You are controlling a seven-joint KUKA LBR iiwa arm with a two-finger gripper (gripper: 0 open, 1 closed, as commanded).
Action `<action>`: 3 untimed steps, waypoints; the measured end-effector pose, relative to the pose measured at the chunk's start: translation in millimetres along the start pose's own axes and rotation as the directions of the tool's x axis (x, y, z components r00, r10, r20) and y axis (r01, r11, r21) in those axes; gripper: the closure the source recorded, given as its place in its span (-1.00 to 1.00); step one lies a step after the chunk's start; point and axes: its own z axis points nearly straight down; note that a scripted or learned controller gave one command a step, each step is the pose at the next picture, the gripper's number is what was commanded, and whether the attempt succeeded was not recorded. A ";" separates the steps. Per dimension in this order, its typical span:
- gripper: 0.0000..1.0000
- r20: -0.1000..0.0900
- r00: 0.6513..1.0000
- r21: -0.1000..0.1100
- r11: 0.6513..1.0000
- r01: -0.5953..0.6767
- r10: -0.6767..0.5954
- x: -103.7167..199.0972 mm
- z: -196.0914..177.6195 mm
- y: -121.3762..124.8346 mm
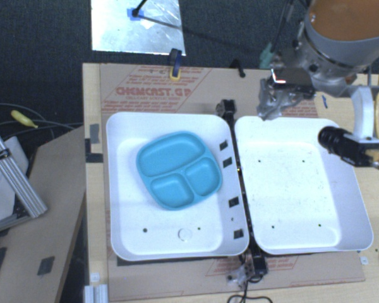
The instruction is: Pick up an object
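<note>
Blue divided plate, three compartments visible, lies flat in the left bin, a little above that bin's centre and rotated so its two smaller wells face the divider. You have a small pale ring-shaped mark or disc near the front wall of the same bin; it is too faint to name. Moving right, the black clips along the seam join the two bins. The right bin carries only dark specks on its floor. Above its far edge hangs the gripper, well apart from the plate and outside both bins; blur hides the claw, so you cannot tell whether it is spread or pressed together. The arm's orange band sits at the upper right.

For a sound pick, you would likely carry the gripper leftward across the seam and descend over a raised part of the plate, since the flat wells offer nothing to pinch. The rim nearest the seam or an internal ridge seems the best purchase. Expect the smooth plastic to slide on the bin floor if contact comes off-centre.
</note>
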 end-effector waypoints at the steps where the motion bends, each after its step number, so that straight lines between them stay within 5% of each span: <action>1: 1.00 0.002 1.000 0.004 1.000 -0.002 0.002 -41.9 58.7 3.2; 2: 1.00 -0.001 1.000 0.001 1.000 0.013 -0.013 24.4 71.0 -22.9; 3: 1.00 -0.001 1.000 -0.006 1.000 0.001 -0.001 -7.8 21.0 -21.3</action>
